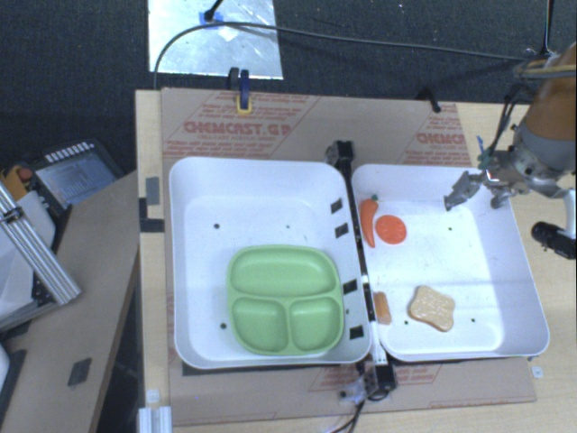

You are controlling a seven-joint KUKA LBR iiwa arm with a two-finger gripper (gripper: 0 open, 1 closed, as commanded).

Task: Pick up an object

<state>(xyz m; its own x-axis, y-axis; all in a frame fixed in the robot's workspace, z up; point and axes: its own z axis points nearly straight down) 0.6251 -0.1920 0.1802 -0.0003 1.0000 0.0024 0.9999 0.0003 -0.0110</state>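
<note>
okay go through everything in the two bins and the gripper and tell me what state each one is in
Green divided tray: lying flat in left bin, nothing in it.
Carrot: lying against right bin's left wall.
Orange disc: flat, beside carrot.
Bread slice: flat, alone.
Sausage: lying by left wall.
Gripper: above right bin, holding nothing.

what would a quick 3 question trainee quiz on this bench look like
1. True or false: the green tray lies in the left bin.
2. Which thing lies nearest the right bin's front wall: A) orange disc B) bread slice C) carrot?
3. Fill in: the hand hangs above the ___ bin.

Key: 1 true; 2 B; 3 right.
</note>
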